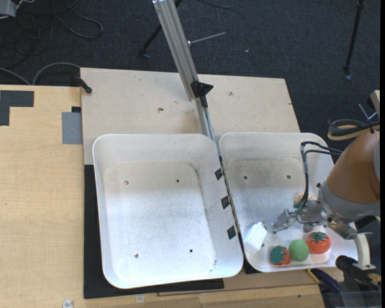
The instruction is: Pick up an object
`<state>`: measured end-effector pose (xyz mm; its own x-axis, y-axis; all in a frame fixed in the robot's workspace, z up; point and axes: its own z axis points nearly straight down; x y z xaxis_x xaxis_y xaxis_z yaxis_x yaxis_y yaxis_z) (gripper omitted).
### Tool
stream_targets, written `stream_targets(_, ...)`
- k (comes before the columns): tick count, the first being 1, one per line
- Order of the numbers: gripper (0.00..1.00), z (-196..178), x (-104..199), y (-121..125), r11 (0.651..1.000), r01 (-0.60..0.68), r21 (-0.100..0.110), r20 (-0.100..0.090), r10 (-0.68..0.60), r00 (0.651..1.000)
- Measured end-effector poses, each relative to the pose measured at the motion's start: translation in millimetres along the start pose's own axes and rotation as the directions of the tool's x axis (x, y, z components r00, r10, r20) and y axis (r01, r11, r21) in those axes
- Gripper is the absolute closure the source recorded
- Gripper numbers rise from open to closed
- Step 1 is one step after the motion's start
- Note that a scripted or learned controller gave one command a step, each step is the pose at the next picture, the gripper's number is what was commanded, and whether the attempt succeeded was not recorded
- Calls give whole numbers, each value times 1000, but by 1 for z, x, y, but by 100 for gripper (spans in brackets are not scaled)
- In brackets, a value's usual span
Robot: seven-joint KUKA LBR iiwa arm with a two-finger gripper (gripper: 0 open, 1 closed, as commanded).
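My gripper hangs low in the right bin, near its front right part, with the arm coming in from the right. Just in front of it lie a white block, a small green and red ball, a green ball and a red tomato-like object in a row along the bin's front edge. The metal fingertips point left, above and between the white block and the balls. Nothing is seen between them.
The left bin lies beside the right one, with a divider rail between them. A slanted aluminium bar rises at the back. Black cables loop over the right bin's far right corner.
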<state>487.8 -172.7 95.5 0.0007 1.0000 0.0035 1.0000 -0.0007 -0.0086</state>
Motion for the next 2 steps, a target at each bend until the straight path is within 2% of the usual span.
stream_targets(1, 100, -13, -2, 0, 1000, -7, -3, 1, 7, 1000)
stream_targets(2, 100, -75, 0, -1, 1000, 2, -12, 4, -2, 1000)
